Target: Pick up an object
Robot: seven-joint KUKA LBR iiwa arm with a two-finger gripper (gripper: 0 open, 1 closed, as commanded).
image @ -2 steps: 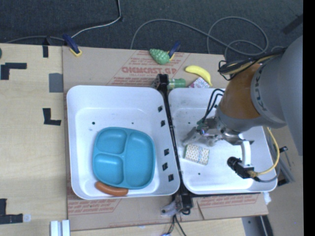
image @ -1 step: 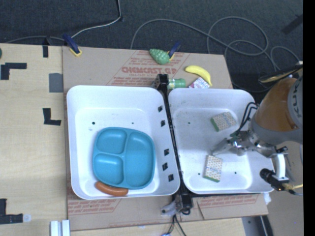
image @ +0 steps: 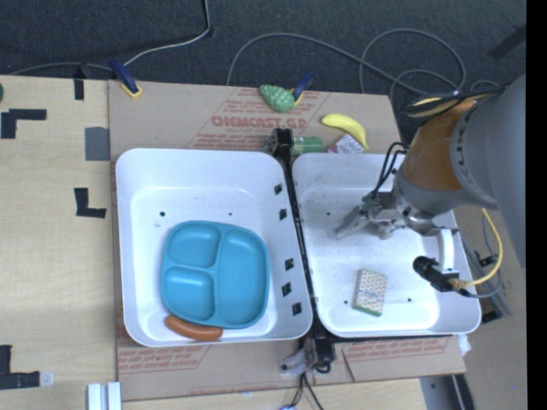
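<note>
I see my gripper [image: 352, 224] low in the right bin [image: 427, 319], fingers spread and holding nothing, patterned sponge block [image: 370, 292] lying near it toward the front, blue plate [image: 214, 273] in the left bin [image: 197, 165]

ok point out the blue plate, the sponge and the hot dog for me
blue plate [image: 215, 273]: camera view, on the ridge where its compartments meet.
sponge [image: 370, 291]: camera view, middle of its patterned top face.
hot dog [image: 194, 329]: camera view, middle of its length.

Camera view: we are looking down at a slant from above the bench [image: 51, 229], framing both white bins [image: 137, 229] fully.
</note>
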